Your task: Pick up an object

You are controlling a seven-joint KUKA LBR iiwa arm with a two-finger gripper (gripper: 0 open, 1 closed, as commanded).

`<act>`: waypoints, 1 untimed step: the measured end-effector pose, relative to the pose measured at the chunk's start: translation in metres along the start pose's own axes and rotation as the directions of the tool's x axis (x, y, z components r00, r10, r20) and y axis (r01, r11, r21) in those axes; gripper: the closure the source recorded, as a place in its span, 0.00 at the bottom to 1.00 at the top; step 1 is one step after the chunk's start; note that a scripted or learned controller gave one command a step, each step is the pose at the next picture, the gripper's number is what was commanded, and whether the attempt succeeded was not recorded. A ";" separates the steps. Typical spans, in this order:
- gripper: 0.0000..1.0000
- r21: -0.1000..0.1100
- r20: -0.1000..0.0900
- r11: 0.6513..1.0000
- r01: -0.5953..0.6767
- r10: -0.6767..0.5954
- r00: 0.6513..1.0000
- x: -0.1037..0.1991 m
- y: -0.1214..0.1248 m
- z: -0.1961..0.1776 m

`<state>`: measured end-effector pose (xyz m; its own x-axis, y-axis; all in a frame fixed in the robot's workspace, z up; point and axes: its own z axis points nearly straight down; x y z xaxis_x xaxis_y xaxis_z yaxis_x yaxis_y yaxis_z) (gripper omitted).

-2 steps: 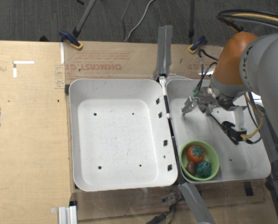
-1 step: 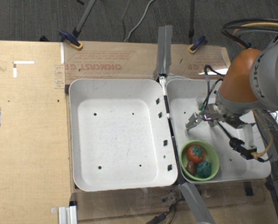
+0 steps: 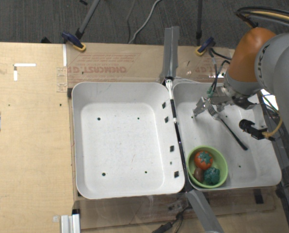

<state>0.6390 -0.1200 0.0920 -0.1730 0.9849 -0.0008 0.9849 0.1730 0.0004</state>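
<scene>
Observed gripper [image 3: 205, 109] up-frame of the green bowl [image 3: 222, 158], well apart from it, fingers spread with nothing between. Found orange ball [image 3: 203, 158], teal ball [image 3: 212, 175] and brown lump [image 3: 198, 174] inside that bowl, packed together and touching. Logged right bin [image 3: 251, 165] beneath the bowl, bowl at its near-left corner. Recorded left bin [image 3: 120, 144] just left of the bowl.

We see the end effector [image 3: 205, 108] poised over the far part of the right bin [image 3: 261, 171]. In that bin's near left corner sits a green bowl [image 3: 224, 165] holding an orange-red ball [image 3: 203, 158], a teal lump [image 3: 212, 175] and, we think, something brown [image 3: 198, 174]. The left bin [image 3: 120, 144] lies alongside on the table [image 3: 28, 130].
</scene>
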 end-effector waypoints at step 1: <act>0.00 -0.002 0.001 1.000 -0.031 0.031 1.000 -0.003 -0.084 -0.001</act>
<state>0.5571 -0.1371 0.0934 -0.1420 0.9899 -0.0013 0.9899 0.1420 0.0021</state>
